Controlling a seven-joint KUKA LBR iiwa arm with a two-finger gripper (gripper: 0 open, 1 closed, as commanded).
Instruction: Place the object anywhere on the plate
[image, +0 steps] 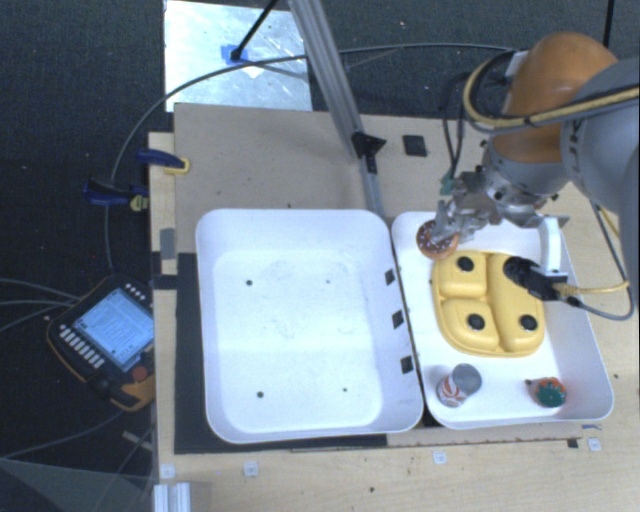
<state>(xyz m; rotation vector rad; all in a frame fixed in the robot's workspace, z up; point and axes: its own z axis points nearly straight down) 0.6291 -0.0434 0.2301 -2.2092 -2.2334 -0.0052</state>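
Observation:
A yellow sectioned plate (487, 305) lies in the right bin (590, 385). My gripper (443, 232) hangs over the bin's far left corner, just off the plate's far left edge. A small brown doughnut-like object (436, 241) with pale specks sits between its fingertips, and the fingers are shut on it. The object is beside the plate's rim, not over its compartments. The grey arm with its orange band (545, 75) reaches in from the upper right.
A small grey and red object (459, 384) and a green and orange one (546, 392) lie at the right bin's near side. A black cable plug (528, 275) hangs over the plate's right part. The left bin (215, 300) lies alongside.

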